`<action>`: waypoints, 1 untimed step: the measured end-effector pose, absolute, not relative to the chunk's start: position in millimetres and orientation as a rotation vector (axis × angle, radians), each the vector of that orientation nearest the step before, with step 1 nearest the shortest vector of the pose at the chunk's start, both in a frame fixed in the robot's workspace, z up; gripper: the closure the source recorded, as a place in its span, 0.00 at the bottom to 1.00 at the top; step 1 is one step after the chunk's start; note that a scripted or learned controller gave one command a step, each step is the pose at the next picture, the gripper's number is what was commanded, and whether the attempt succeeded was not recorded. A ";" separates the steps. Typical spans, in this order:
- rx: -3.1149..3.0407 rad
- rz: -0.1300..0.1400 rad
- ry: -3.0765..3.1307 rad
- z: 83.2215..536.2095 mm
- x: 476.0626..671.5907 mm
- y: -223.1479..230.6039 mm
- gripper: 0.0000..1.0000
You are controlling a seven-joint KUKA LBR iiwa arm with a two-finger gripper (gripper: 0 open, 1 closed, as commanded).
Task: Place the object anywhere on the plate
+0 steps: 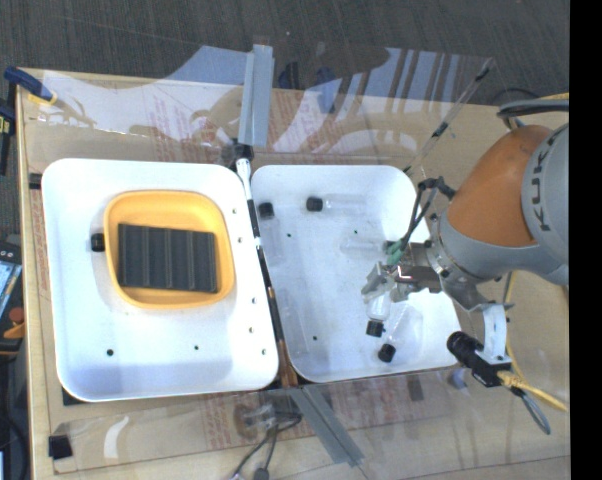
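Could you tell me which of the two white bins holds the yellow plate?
The left bin: the yellow plate with its dark ridged centre lies in it, unlike the right bin beneath the gripper.

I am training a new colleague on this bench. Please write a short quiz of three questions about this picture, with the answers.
1. True or false: the yellow plate lies in the left bin.
2. Above which bin is the gripper? A) left bin B) right bin C) neither
3. Fill in: a dark ribbed ____ lies on the plate.

Key:
1. True.
2. B, near its right side, where small clear items with dark caps lie.
3. Insert, a black rectangle.
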State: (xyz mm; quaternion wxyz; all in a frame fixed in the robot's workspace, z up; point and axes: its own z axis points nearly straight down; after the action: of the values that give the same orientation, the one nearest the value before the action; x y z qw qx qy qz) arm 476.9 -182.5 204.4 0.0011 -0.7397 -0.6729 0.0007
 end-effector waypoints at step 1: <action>-2.189 0.002 -2.249 249.1 525.3 -150.1 1.00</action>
State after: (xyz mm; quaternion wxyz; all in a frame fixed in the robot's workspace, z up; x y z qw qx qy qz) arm 525.3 -150.1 249.1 0.0015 -0.6976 -0.7165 0.0006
